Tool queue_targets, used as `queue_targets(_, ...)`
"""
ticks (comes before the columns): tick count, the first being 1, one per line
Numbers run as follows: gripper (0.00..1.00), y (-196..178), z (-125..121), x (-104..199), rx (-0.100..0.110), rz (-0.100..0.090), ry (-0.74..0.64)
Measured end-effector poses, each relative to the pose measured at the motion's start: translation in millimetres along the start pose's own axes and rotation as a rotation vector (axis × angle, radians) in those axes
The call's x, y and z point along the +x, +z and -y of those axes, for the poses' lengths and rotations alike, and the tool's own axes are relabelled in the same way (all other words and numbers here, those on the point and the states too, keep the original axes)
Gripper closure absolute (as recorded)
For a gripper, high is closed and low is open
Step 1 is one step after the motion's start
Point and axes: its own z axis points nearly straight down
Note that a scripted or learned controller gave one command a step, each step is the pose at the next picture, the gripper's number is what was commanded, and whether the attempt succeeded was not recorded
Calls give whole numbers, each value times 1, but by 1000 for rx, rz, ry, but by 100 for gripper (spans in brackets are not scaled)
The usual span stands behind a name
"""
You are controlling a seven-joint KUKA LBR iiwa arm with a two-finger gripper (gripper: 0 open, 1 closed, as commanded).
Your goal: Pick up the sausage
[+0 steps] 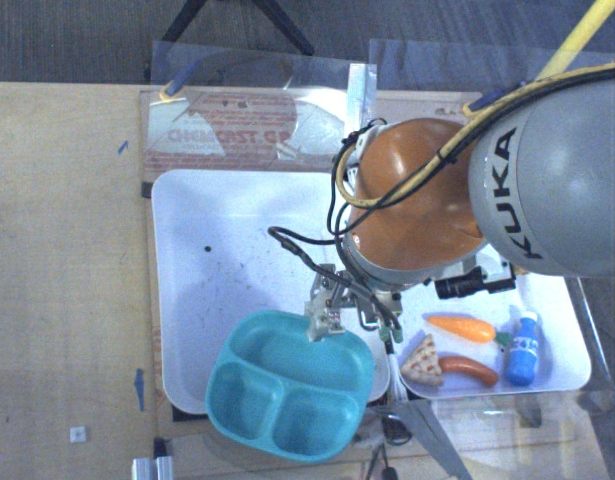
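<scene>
Looking down from the camera view, the gripper (325, 323) hangs over the far rim of the teal divided tray (287, 388) in the left bin (187, 268); can't tell its state. The sausage (469, 369) lies in the right bin (577, 363), beside a pizza slice (423, 362), carrot (462, 327) and blue bottle (522, 348).

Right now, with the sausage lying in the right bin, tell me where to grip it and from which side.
Grip the sausage at its middle, coming straight down, fingers across its narrow width. It lies flat and elongated, roughly left to right. The pizza slice sits close at its left end and the blue bottle at its right, so the ends look crowded; the middle seems freer.
</scene>
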Motion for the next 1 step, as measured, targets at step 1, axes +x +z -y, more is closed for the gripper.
queue_targets(1, 100, -5, -104, -33, -4, 2, -279)
